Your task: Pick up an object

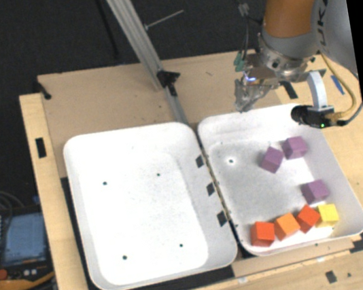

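Note:
The right bin (243, 185) holds several small blocks. Two purple blocks (272, 159) (295, 147) sit near its middle and a third purple block (315, 191) lies further forward. Along the front rim stand a red-orange block (263, 232), an orange block (286, 225), another red-orange block (308, 217) and a yellow block (328, 213). My gripper (248, 98) hangs over the bench just behind the right bin's back rim, raised above the surface. Nothing is seen between its fingers.
The left bin (139, 203) lies beside the right one on the wooden bench. A slanted metal pole (140, 44) rises behind the bins. A black cable and camera unit (311, 114) hang by the right bin's back right corner.

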Robot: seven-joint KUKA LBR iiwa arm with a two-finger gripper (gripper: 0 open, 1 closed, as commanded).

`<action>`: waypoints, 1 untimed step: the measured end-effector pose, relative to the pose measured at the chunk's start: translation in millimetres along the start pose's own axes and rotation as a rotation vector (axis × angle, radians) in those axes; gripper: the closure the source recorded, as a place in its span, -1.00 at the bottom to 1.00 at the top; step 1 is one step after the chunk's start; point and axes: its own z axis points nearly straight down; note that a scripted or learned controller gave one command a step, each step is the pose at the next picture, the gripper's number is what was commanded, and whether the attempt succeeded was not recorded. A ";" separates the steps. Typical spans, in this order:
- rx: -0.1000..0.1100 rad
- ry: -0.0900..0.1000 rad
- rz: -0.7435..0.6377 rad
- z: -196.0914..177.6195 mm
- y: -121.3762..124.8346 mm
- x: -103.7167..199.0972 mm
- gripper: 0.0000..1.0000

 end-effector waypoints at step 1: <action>0.001 0.000 0.000 -0.7 -18.1 50.5 1.00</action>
